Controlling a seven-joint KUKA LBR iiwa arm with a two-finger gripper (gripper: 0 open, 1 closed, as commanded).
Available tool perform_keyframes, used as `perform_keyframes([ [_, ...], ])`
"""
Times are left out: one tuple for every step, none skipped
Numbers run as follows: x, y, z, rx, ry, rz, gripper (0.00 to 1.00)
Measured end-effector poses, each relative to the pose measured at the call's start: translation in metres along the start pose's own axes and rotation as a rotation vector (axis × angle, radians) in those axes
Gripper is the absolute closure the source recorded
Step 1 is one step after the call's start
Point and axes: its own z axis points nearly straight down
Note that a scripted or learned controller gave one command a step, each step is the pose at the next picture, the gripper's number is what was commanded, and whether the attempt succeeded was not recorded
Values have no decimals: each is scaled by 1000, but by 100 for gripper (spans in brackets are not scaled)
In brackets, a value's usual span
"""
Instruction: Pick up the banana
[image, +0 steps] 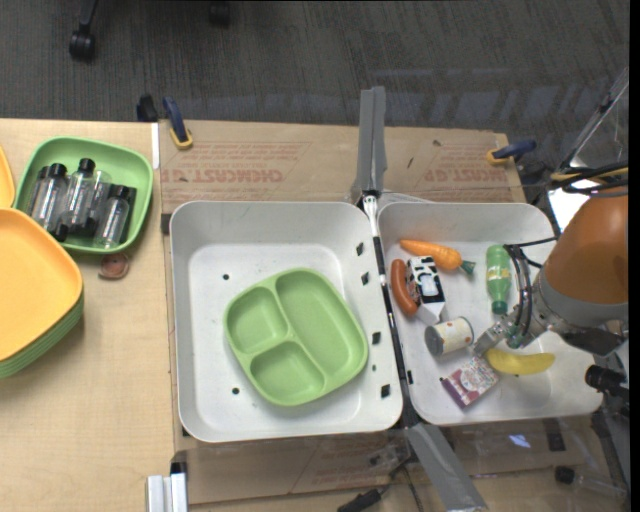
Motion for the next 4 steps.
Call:
perform_keyframes([
  [60,8,0,2,1,149,100],
  [18,80,0,3,-1,239,100],
  [36,58,1,4,0,221,100],
  [55,17,1,3,2,190,100],
])
